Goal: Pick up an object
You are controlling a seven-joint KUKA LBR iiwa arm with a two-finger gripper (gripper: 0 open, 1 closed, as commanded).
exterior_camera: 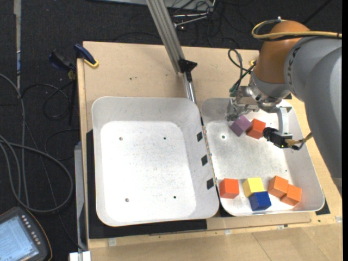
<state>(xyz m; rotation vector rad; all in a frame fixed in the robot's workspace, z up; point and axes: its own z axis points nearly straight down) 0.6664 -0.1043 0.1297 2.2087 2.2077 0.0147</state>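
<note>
While the grey arm (318, 75) comes in from the right, its orange band (277, 50) sits above the wrist and the gripper (238, 112) points down over the far end of the right bin (255, 162). Claw state: cannot tell, the tip is too small and partly hidden by the wrist. Nothing is visibly held.

The purple block (240, 126) lies on the bin floor just below the gripper tip, very close to it; whether they touch cannot be told. A red-orange block (256, 129) sits right beside the purple block, on its right, seemingly touching it.

Five more blocks are clustered at the near end of the same bin, well apart from the gripper. An orange cube (229, 187) is on the left. The yellow cube (253, 185) is next to it, and the blue cube (260, 200) is just in front of the yellow one, touching it. Two orange blocks (286, 190) lie together by the right corner.

The left bin (103, 145) is beside the right one, rims meeting in the middle. A slanted metal strut (163, 26) crosses from the top down to the gap between the bins, just left of the gripper and not touching it. A blue and yellow clamp (85, 54) grips the wooden bench (136, 64) at its far left corner. Cables (38, 145) trail on the dark floor at left.
</note>
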